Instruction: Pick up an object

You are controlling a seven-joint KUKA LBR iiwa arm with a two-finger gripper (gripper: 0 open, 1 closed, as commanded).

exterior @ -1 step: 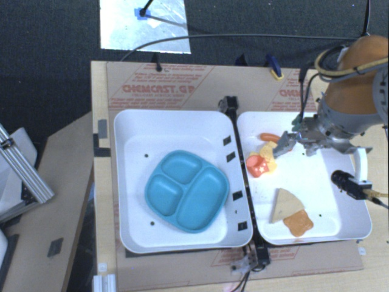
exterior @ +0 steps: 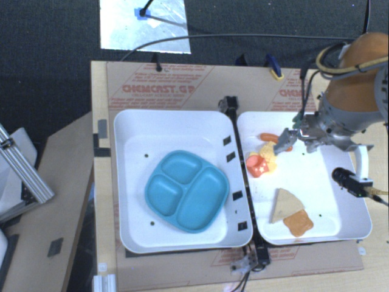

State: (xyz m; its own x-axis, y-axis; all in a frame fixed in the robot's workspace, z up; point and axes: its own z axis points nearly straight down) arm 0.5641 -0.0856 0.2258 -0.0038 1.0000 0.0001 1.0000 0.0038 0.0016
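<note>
The right bin (exterior: 346,224) holds several toy foods. An orange sausage-like piece (exterior: 268,137) lies near its upper left. Below it sits a red and yellow piece (exterior: 259,164). A beige wedge (exterior: 284,202) and an orange-brown piece (exterior: 298,222) lie near the front. My gripper (exterior: 302,136) hangs low over the bin's upper middle, just right of the sausage-like piece. A small orange piece (exterior: 284,141) sits right at its left tip; whether it is held is unclear.
A blue divided plate (exterior: 186,190) lies in the left bin (exterior: 130,163). The ridge between the bins (exterior: 238,169) runs just left of the toy foods. A black part on a white bracket (exterior: 349,181) juts out over the right bin's right side.
</note>
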